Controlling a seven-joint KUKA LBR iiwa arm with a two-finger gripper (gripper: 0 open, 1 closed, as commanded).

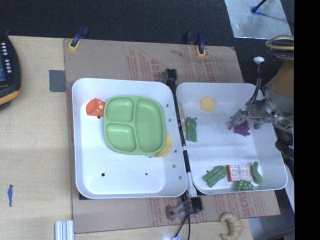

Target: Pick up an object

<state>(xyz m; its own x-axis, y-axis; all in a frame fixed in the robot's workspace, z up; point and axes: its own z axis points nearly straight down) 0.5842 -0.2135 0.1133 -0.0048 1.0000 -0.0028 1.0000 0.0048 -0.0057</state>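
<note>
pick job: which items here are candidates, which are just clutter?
Candidates, right bin: purple toy at the gripper, yellow disc, green piece, red-white packet.

Clutter: green divided plate, red piece, pendant, clamps.

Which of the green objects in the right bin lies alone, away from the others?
The green piece by the bin's left wall; the other greens cluster along the bottom edge.

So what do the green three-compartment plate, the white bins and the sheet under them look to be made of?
The green three-compartment plate looks like moulded plastic, matte, with rounded rims and even colour. The two shallow white bins seem thin formed plastic, smooth with soft-curved corners. The brown sheet beneath looks like cardboard, dull with faint red print.
</note>
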